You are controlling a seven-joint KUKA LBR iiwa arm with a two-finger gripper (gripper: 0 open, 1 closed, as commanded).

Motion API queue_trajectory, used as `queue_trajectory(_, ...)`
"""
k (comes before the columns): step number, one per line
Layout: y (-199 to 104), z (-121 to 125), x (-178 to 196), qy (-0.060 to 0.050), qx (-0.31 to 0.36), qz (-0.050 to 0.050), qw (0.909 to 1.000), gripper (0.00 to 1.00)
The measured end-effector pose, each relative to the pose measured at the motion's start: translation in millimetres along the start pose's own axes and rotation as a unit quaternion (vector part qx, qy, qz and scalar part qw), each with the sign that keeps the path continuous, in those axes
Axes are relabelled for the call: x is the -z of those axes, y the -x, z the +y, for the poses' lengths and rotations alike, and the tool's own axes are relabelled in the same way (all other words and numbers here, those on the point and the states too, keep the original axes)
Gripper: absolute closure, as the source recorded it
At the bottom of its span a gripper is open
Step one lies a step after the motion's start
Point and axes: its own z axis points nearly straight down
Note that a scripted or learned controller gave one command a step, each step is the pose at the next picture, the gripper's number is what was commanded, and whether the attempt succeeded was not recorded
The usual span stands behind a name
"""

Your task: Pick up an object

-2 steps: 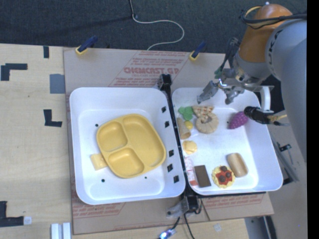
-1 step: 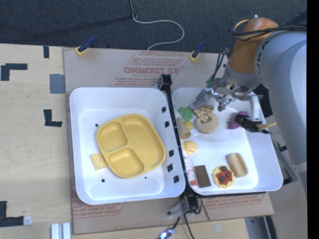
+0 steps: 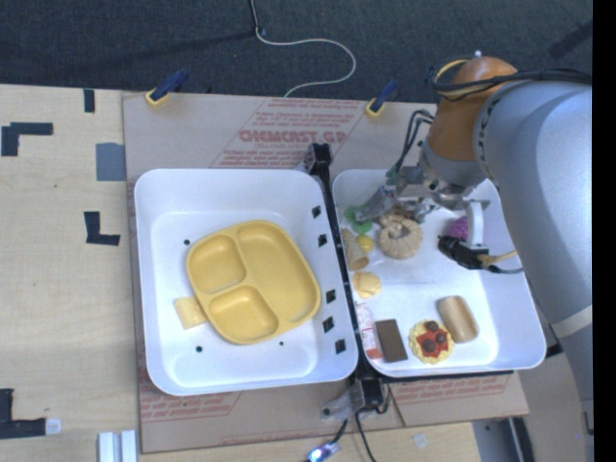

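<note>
My gripper [image 3: 397,212] sits over the upper part of the right bin [image 3: 510,354]; I cannot tell its state. A tan bun [image 3: 399,241] lies directly below it. At 5 o'clock: bread roll [image 3: 457,318] and tart [image 3: 430,341]. At 9 o'clock, the left bin [image 3: 154,210] holds a yellow tray [image 3: 252,280].

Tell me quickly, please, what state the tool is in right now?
Tool: cannot be told; it sits low in the right bin above the toy food.

I am operating in a robotics lab: two white bins [image 3: 154,258] clamped to a cardboard-covered bench [image 3: 279,133], with loose cable [image 3: 308,51] over dark carpet [image 3: 125,17].
</note>
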Motion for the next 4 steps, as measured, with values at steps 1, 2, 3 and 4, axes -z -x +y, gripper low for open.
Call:
queue_trajectory(1,-1.0,0.0,8.5,-0.003,0.001,0.002,1.0,1.0)
queue_trajectory(2,6.0,-4.1,52.4,0.001,0.0,0.0,1.0,1.0)
queue_trajectory(3,10.6,5.6,101.6,0.002,0.0,0.0,1.0,1.0)
queue_trajectory(4,10.1,6.7,141.8,0.002,0.0,0.0,1.0,1.0)
